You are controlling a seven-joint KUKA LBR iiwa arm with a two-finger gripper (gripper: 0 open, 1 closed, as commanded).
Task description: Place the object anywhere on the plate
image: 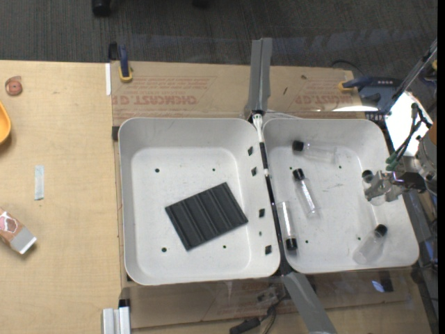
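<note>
A dark grey ribbed plate [206,215] lies flat and skewed in the left bin [139,256]. Several clear tubes with black caps lie in the right bin [327,259]: one near the back [316,152], one in the middle [304,192], one along the left wall [286,225] and one at the front right corner [370,245]. My gripper [377,188] hangs low over the right bin's right edge, beside a black cap [367,176], far from the plate. Nothing shows in its grasp.
The divider between the bins carries black clips [264,172]. Cardboard [188,92] lies behind the bins, with clamps at its corners. On the wooden bench to the left lie a small metal strip [39,183] and a wrapped item [15,232].
</note>
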